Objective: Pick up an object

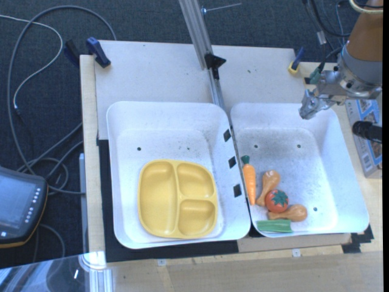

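— What is seen around the arm?

— A yellow tray (178, 198) is laid in the left bin (121, 123). In the right bin (340, 163), a carrot (249, 184), tomato (278, 200), two squashes and a green pod (274, 225) are clustered at the near corner. The gripper (309, 109) is poised over the far rim, well apart.

— And the fingers?

— Too small and blurred; their state cannot be told.

The yellow tray (178, 198) looks like smooth, glossy plastic. Both white bins (121, 139) are matt plastic with dark speckles. The toy carrot (249, 183) and tomato (277, 201) look like shiny plastic. The claw (308, 108) is bare grey metal. The desk (158, 72) surface is pale and matt.
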`<state>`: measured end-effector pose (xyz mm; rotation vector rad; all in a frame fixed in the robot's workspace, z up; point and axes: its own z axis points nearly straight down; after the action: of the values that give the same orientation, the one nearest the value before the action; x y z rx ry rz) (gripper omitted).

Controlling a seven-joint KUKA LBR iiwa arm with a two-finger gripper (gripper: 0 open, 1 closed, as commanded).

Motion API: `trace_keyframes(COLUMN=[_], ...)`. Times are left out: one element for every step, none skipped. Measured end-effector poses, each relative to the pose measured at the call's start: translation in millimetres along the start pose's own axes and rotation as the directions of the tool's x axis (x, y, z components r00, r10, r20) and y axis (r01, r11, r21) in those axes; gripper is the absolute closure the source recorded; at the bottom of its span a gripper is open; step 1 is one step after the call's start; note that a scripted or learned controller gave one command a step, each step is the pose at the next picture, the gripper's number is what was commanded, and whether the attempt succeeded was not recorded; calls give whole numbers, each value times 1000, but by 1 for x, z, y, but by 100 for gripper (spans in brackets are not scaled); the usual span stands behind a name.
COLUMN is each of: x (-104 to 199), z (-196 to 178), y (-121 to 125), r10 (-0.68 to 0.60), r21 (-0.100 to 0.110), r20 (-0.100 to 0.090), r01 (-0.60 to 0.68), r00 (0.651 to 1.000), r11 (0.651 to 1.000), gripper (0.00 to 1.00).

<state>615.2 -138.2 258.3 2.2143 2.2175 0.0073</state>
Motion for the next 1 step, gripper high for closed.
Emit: trace_keyframes(x=[0], z=[-42], y=[2], r10=[0], r21=[2], r20=[-1], r01=[0], r00=[1000], r11=[1000], gripper=[100])
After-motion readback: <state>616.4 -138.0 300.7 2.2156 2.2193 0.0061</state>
